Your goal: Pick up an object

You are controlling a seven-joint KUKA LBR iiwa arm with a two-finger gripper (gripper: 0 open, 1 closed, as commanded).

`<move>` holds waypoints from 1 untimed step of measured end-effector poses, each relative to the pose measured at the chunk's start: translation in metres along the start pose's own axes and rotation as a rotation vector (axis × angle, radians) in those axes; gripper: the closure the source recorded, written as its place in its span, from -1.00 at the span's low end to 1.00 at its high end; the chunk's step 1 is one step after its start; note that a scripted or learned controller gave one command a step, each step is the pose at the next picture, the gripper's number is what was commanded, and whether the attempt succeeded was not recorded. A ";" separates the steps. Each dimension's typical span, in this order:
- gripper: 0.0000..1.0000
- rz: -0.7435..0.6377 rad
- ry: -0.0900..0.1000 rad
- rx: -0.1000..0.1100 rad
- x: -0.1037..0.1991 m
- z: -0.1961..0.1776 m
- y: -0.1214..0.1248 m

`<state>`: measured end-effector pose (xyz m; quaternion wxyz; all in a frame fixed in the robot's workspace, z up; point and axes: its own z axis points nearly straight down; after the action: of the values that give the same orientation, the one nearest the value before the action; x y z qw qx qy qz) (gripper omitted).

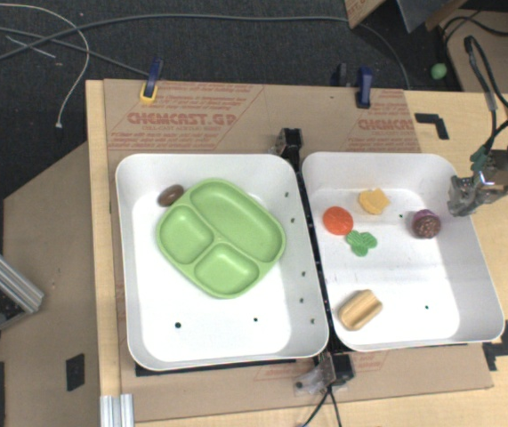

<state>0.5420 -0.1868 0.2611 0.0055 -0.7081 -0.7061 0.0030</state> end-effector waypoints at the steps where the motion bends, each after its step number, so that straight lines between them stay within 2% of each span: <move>1: -1.00 -0.003 -0.003 -0.011 0.000 -0.006 0.002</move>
<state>0.5442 -0.1863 0.2669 0.0006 -0.7070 -0.7072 0.0000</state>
